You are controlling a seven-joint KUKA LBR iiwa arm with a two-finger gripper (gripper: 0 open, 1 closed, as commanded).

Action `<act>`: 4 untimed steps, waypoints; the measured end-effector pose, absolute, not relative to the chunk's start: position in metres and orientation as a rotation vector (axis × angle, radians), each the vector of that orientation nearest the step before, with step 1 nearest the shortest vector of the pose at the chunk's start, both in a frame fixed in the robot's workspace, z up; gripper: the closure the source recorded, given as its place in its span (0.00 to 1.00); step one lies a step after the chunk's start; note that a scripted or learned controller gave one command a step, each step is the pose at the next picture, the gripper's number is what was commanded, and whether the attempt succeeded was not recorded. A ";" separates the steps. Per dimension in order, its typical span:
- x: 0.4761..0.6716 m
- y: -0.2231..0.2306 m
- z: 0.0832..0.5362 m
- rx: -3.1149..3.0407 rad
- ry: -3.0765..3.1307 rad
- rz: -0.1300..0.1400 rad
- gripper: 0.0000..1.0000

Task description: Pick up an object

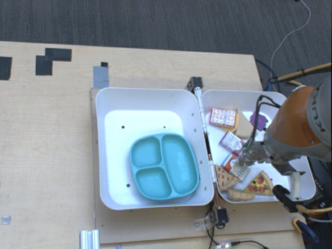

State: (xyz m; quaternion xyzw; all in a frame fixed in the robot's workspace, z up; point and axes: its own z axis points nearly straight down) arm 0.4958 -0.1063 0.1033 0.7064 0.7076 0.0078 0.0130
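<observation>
A single fixed camera hangs above the bench [46, 154] and looks down at a slant, far enough back to take in both white bins whole. The left bin [111, 139] sits near the middle of the frame, with the right bin [228, 98] just beside it toward the right edge. Beyond the left bin, at the top of the frame, the bench ends and dark carpet [145, 14] begins. The arm [301, 123] enters from the right

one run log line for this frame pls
phase: reaching | gripper low in right bin over toy food by waffle piece | grasp: unconfirmed | left bin: blue divided plate
</observation>
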 end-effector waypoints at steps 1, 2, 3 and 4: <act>0.496 -0.107 0.103 2.200 2.204 0.024 0.00; 0.498 -0.105 0.114 2.198 2.208 0.030 1.00; 0.504 -0.181 0.087 2.214 2.220 0.005 1.00; 0.632 -0.205 0.086 2.210 2.226 0.004 1.00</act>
